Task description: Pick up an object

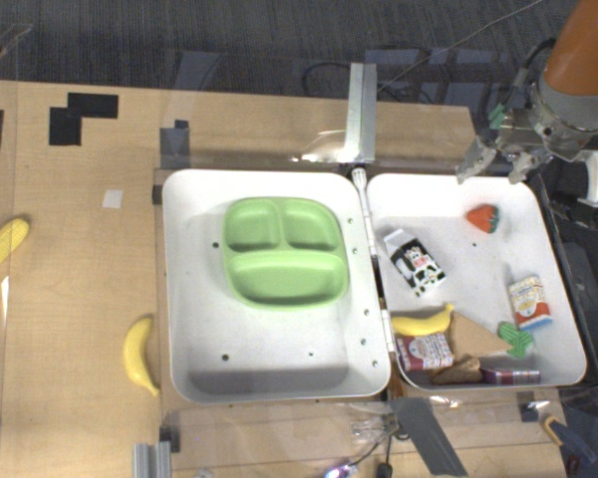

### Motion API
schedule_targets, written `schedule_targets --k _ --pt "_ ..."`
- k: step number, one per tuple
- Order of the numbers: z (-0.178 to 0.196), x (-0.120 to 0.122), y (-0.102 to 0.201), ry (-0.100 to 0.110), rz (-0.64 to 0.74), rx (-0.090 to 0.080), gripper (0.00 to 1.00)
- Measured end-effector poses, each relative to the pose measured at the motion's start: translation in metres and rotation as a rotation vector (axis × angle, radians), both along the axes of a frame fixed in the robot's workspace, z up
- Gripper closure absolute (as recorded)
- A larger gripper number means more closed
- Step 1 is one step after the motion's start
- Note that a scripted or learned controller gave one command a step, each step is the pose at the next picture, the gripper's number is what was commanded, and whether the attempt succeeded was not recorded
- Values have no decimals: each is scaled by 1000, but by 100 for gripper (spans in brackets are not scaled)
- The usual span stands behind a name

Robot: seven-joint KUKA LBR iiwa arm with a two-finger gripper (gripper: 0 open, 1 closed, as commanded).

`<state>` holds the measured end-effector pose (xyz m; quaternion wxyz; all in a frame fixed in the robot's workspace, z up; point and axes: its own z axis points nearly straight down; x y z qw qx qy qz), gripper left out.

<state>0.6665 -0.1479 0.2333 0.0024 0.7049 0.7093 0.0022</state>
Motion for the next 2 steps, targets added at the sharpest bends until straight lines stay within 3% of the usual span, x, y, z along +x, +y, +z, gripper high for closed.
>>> schedule_targets --k 1,2 --pt "-82 -67 23 3 -101 1 0" --pt "-128 -57 51 0 -202 2 0"
